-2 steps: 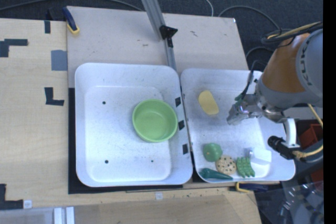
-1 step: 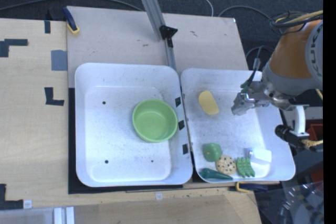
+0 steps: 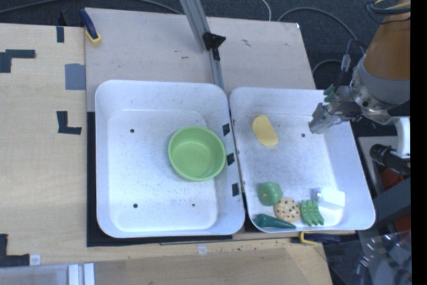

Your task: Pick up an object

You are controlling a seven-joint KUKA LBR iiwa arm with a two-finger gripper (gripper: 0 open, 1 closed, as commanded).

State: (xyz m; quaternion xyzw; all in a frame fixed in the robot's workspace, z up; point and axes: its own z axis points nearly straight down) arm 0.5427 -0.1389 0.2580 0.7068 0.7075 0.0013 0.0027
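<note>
Camera view: yellow block long axis runs up-down, slight tilt.

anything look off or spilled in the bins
Nothing stands out. The green bowl sits upright in the left bin; the right bin holds a yellow piece and small items clustered at its front edge.

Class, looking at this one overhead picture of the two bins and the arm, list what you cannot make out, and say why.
- Gripper, camera view: blurred and small, so finger spacing is unreadable.
- Arm, camera view: cut off by the right edge.
- Small items in the right bin's near corner, by the spotted ball: crowded and too small to identify.
</note>
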